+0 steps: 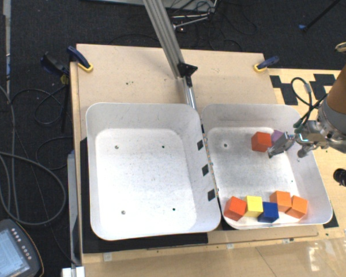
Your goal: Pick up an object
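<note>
Camera view has the gripper (288,144) low over the right-hand bin (311,172), at the right of the frame, with the grey arm (337,111) and its orange band coming in from the right edge. Its two dark fingers stand apart in a moderate spread, one reaching left toward a small purple block (277,135), the other hanging a little further right; nothing sits between them, so nothing is held. The purple block lies just beside the left finger's tip and touches, or nearly touches, an orange block (260,141) on its left, both in the upper part of that bin. Whether the finger actually presses the purple block cannot be told from this angle. Along the bin's lower rim a cluster rests well apart from the gripper: an orange cube (236,207), a yellow cube (254,203), a blue cube (269,212), and two more orange cubes (290,202) at the lower right. The left-hand bin (104,154) sits beside it on the desk (132,74), across the middle of the frame. As a judgement, the task is at the approach stage: the gripper is down near a likely target, but the closing, the grasp and the lift are all left to do, and the neighbouring orange block crowds the purple one on one side.
</note>
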Robot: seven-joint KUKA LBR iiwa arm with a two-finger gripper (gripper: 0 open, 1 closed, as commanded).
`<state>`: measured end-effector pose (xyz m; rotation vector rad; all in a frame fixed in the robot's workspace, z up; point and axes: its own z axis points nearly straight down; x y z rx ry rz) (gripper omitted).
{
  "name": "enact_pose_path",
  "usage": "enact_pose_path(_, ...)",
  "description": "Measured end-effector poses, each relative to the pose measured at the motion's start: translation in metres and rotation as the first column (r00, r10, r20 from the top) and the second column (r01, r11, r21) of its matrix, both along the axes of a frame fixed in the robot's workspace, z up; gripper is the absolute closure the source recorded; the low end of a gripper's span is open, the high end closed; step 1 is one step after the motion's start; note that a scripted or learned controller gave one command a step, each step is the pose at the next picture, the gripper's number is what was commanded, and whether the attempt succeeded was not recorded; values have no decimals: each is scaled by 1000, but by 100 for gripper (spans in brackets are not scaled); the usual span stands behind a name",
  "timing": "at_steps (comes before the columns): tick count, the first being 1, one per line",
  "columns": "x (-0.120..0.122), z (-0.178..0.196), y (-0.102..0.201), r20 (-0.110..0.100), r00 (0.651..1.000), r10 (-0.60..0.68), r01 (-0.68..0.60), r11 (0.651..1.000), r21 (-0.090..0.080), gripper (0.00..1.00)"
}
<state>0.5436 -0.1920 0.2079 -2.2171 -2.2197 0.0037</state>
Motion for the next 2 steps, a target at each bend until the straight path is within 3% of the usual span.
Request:
enact_pose_path(1, 1, 3, 0, 5, 1000, -1, 1, 1000, -1, 0)
enact_pose_path(2, 0, -44, 8, 0, 1000, -1, 1, 1000, 0, 0)
